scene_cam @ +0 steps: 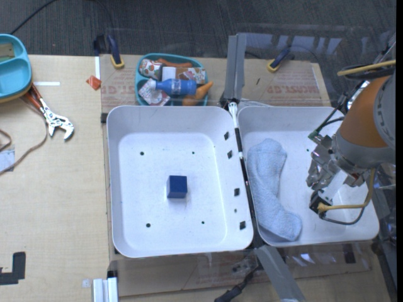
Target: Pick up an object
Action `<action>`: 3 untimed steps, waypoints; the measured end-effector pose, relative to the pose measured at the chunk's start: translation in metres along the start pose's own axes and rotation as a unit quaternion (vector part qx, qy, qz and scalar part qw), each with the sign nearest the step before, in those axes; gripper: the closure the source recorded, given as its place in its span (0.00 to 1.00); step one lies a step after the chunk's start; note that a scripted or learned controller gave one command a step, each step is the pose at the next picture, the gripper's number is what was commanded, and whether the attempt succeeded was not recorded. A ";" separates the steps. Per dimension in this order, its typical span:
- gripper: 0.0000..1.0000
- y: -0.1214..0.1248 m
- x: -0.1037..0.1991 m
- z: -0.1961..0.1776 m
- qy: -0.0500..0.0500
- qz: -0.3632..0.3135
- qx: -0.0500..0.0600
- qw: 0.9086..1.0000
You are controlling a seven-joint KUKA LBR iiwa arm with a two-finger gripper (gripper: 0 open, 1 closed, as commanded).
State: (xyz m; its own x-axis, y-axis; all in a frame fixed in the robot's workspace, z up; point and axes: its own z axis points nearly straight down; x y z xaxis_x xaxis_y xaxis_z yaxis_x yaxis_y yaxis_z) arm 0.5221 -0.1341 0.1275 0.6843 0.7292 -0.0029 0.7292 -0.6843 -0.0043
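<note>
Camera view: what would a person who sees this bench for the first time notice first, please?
Probably the small blue cube, alone near the middle of the left white bin. Next, the pale blue-grey towel, lying crumpled along the left side of the right white bin. The grey arm with the orange band reaches in from the right, with its gripper above the right part of that bin, apart from the towel.

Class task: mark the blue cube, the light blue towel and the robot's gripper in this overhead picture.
blue cube (177,186), camera view, on its top face.
light blue towel (269,190), camera view, on the middle of its folded length.
gripper (319,175), camera view, between its fingertips.
</note>
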 end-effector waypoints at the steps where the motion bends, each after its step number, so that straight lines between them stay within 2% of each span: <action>1: 1.00 0.021 0.068 0.036 0.000 0.168 -0.001 0.986; 2: 1.00 0.026 0.134 -0.065 0.001 0.214 -0.002 0.977; 3: 1.00 0.026 0.130 -0.103 0.000 0.161 -0.002 0.987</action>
State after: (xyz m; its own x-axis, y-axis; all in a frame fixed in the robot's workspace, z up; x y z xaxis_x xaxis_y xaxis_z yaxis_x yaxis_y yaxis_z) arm 0.6306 -0.0574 0.2296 0.8808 0.4736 -0.0034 0.4736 -0.8808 0.0000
